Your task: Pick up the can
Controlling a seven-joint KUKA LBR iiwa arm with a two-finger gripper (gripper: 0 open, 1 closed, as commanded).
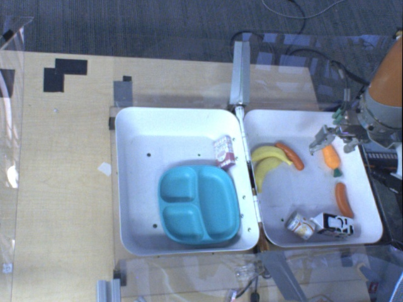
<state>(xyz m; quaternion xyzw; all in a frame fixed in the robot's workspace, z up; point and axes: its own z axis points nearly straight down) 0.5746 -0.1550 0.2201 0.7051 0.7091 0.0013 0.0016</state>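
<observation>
1. The can (301, 224) lies on its side near the right bin's (277, 187) front edge.
2. The hand (332, 137) hangs open and empty near the back, the can well forward and slightly left of it.

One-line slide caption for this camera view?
Two-finger gripper poised over the right white bin, far from the crushed silver can lying near its front edge; blue divided plate in the left bin.

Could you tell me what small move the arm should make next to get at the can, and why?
Probably carry the gripper toward the near edge of the right bin: it sits over the far side by the carrot, while the can lies on its side near the front.
</observation>
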